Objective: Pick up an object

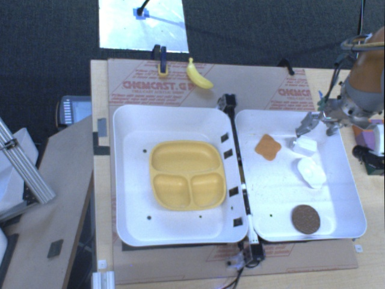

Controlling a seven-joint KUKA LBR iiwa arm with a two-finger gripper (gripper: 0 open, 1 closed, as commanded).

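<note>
Gripper (317, 124) hangs over the right bin (343, 221) near its far edge, fingers spread wide, holding nothing. Just below it lies a small white block (304, 145), long axis running along that edge, tilted slightly. Orange piece (267, 147) sits nearby.

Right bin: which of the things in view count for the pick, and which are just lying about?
For the pick: gripper; in the right bin, orange piece, small white block, white lump, brown disc.

Lying about: yellow divided tray in the left bin; banana behind the bins.
</note>
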